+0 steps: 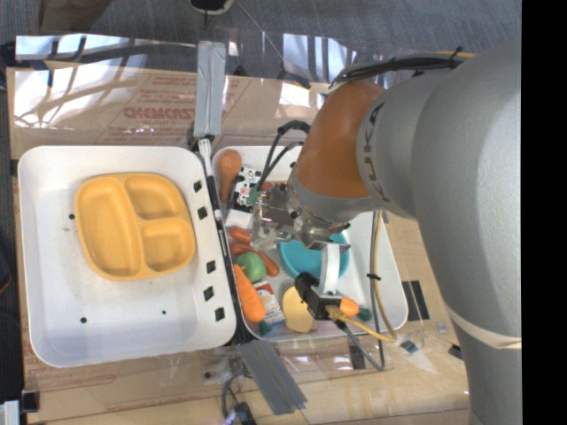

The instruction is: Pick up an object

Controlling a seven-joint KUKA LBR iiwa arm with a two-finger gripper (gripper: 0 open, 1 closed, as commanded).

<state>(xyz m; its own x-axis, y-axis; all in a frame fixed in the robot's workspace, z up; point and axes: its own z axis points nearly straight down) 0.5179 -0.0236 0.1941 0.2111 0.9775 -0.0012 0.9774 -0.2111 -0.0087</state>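
You are looking at the grey arm (461, 175) reaching in from the right and bending down over the right bin (391, 301); its gripper (266, 222) is hanging low over that bin's middle, and you cannot tell whether it is apart or together, nor whether anything is sitting in it. The things to pick are all lying in this right bin; a brown piece (229, 167) is resting at the far end, an orange carrot (251, 298) is lying along the left wall, a green piece (252, 265) is sitting just beside it, a teal bowl (300, 258) is lying under the wrist, and a pale yellow piece (298, 313) is sitting near the front edge. In the left bin (53, 312) a yellow divided tray (134, 224) is lying flat.
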